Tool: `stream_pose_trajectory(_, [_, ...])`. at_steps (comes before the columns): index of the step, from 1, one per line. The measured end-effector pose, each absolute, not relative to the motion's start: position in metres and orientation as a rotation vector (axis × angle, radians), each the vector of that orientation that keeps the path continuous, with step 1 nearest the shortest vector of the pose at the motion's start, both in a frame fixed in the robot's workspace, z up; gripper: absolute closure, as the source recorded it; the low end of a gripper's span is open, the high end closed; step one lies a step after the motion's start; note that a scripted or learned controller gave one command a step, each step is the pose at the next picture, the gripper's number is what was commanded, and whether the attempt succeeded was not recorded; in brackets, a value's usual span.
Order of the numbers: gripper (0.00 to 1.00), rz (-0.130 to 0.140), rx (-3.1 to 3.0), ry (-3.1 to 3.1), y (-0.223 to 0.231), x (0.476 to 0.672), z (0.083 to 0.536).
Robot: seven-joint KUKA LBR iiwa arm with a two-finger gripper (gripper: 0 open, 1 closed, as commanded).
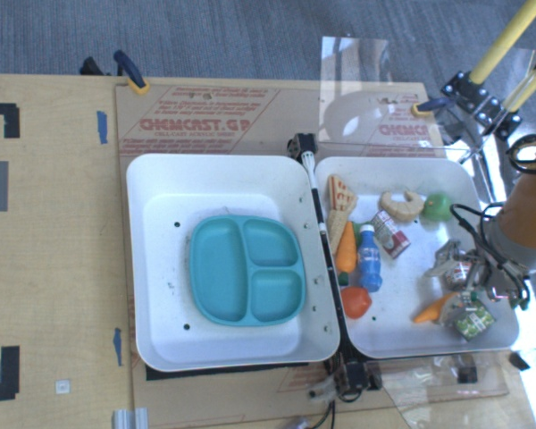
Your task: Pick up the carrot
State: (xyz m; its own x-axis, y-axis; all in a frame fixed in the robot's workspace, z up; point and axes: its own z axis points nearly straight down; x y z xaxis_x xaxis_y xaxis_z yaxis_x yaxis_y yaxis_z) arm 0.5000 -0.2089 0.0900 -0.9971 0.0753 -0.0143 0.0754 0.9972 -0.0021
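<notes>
Camera view gives us the orange tapered carrot (346,246) lying in the right shallow white plastic bin (402,333), against its left wall, just left of the blue plastic bottle (369,259) and above a red rounded tomato (355,302). Our jaws (462,280) hang well right of the bottle; we cannot tell whether they are open or closed.

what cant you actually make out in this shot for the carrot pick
- Gripper, camera view: a tangle of cables and metal parts covers its tip, so the finger state is unreadable.
- Small orange piece beside the gripper: partly covered by it, too small to name.
- Carrot by the bin divider: its lower end is hidden among the blue bottle and a red toy.
- Arm: cut off by the right edge.
</notes>
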Motion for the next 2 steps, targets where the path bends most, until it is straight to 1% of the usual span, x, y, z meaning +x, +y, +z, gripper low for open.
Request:
stream_pose_trajectory(1, [0.00,0.002,0.035,3.124,-0.117,0.485,0.091])
stream_pose_trajectory(2, [1.00,0.000,0.033,3.111,-0.116,0.490,0.104])
